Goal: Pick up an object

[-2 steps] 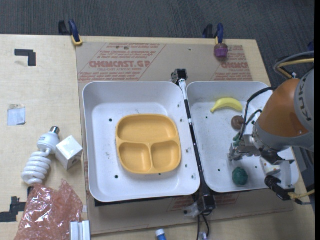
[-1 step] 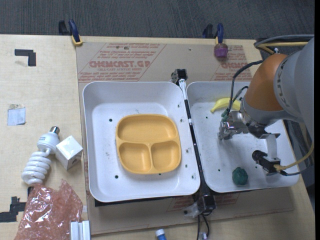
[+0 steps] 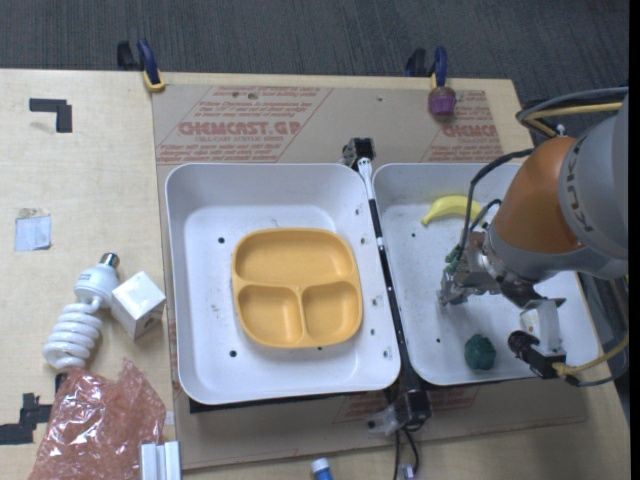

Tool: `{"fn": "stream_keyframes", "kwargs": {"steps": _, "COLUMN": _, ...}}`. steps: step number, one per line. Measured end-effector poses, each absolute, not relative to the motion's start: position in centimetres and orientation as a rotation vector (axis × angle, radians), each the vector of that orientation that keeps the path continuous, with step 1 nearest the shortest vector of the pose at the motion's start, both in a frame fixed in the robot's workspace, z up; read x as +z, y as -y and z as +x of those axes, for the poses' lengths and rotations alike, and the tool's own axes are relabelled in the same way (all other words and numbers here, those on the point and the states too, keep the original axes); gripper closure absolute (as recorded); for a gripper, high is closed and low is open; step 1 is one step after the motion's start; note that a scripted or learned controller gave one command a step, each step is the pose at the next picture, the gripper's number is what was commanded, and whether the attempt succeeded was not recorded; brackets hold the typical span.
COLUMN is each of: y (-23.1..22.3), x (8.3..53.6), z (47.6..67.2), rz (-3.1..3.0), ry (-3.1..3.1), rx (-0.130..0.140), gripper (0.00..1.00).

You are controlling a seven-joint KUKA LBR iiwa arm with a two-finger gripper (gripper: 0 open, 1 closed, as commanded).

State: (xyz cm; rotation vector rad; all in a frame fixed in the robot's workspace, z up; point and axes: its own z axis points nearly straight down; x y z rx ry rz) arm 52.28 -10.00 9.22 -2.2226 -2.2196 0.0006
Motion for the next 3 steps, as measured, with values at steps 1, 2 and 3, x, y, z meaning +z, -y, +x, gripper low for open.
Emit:
{"fn": "stream_keyframes", "kwargs": {"steps": 1, "y": 11.2, "x": 9.2, "z": 47.7, "rz": -2.223, "ry": 2.219, "rx": 0.000, "gripper": 0.00}}
{"fn": "stream_keyframes", "kwargs": {"steps": 2, "y": 9.7, "x": 9.2, "z": 51.3, "rz": -2.221, "ry": 2.222, "rx": 0.000, "gripper": 0.00}}
{"fn": "stream_keyframes", "kwargs": {"steps": 3, "y": 9.8, "x": 10.2, "z": 51.4, "rz": -2.223, "ry": 2.223, "rx": -0.001, "gripper": 1.00}}
